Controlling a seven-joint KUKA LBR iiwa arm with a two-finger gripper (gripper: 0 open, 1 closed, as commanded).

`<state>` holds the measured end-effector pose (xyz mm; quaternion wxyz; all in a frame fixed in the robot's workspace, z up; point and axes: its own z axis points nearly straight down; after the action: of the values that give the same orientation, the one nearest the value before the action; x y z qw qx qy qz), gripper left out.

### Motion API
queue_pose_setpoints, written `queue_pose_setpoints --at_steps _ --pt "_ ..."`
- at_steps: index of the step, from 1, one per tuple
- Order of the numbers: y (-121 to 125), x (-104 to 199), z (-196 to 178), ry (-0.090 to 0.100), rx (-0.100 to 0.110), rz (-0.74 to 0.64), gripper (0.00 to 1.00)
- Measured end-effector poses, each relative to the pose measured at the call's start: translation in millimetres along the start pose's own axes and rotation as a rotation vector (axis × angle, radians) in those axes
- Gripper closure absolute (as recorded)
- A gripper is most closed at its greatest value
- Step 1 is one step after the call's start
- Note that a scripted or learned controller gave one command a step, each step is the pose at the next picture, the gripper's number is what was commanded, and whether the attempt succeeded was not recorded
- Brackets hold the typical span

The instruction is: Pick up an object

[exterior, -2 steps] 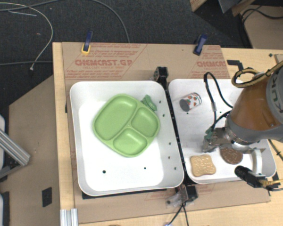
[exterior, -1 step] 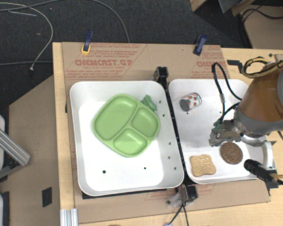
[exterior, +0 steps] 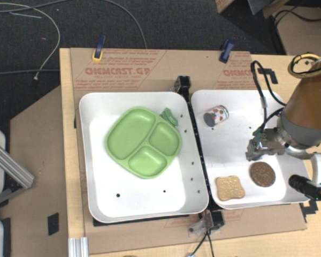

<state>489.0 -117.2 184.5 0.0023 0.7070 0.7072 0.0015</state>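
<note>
In the right bin lie three things: a small white cup with red spots on its side near the back, a tan cracker-like square at the front, and a round brown cookie to its right. My gripper hangs low over the right bin, just above and behind the brown cookie, to the right of the bin's middle. I see nothing between its tips.
The left bin holds a green three-part plate with a small green piece at its back right edge. Black cables run along the right bin's back. Blue clamps hold the cardboard base.
</note>
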Motion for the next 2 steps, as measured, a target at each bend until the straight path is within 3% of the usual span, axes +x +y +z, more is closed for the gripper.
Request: queue_pose_setpoints --at_steps 1,2 --pt "1.0 0.1 -18.4 0.001 0.003 -0.001 1.0" --pt "18.2 58.9 -27.3 0.003 0.004 -0.006 1.0"
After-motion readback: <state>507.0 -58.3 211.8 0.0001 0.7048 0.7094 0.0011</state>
